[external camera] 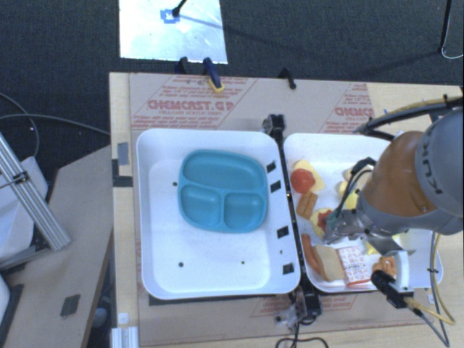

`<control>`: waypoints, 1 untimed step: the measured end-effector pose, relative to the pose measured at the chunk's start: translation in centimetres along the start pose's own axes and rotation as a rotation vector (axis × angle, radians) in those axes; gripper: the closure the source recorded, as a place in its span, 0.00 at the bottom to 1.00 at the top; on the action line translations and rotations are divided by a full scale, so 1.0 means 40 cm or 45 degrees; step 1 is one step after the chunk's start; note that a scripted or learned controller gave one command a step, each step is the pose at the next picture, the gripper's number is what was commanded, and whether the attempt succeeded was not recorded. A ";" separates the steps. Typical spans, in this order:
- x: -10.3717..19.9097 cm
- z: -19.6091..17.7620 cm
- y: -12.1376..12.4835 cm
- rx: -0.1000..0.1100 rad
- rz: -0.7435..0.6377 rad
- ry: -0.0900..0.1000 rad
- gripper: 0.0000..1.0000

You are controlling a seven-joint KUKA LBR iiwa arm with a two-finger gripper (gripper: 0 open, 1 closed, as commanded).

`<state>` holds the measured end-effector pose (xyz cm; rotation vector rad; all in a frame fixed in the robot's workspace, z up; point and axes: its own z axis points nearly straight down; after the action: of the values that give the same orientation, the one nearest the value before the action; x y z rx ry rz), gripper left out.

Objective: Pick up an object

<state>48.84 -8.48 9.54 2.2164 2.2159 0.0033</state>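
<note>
"CHEMCAST GP" is printed in red on the board [190, 104] behind the bins; the tool's [335, 232] state is unclear.

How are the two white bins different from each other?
The left bin holds one blue tray with three compartments; the right bin holds a jumble of small toy food. The arm reaches over the right bin, not the left bin. Both are white, shallow, and sit side by side.

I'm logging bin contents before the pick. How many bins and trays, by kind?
White bins: 2, left bin and right bin
Blue divided tray: 1
Total: 3
The arm covers part of the right bin's small items, so I left them uncounted.
</note>
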 end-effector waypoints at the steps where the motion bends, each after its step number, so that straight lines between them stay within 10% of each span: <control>1: 0.001 0.029 -0.005 0.008 -0.001 0.005 1.00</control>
<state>48.65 -8.43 8.39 2.2202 2.2223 0.0002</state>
